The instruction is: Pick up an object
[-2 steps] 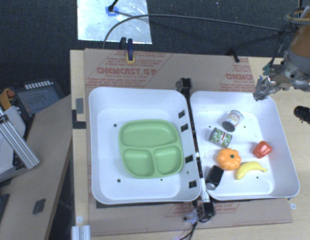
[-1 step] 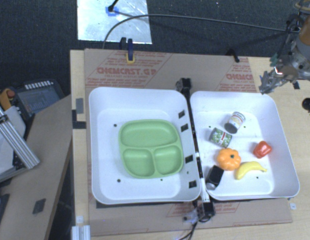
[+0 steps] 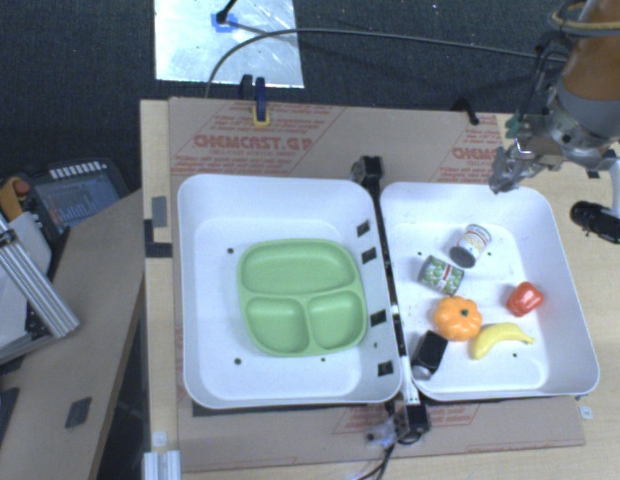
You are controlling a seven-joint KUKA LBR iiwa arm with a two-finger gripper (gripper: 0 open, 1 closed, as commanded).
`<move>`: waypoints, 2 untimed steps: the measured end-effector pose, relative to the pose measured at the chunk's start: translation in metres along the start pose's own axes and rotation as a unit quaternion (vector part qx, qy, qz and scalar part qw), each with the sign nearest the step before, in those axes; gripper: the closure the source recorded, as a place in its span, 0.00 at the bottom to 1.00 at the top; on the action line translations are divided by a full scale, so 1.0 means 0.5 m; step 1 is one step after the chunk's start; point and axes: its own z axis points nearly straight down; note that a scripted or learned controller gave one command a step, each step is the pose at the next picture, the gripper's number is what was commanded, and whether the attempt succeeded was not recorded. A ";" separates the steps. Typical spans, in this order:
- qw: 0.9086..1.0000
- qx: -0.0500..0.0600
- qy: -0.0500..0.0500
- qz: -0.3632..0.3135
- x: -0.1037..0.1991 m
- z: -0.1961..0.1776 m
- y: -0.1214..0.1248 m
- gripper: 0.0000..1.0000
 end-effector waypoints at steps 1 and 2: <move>1.000 0.000 0.000 0.000 0.100 0.032 -0.008 1.00; 1.000 0.000 0.000 0.000 0.206 0.069 0.001 1.00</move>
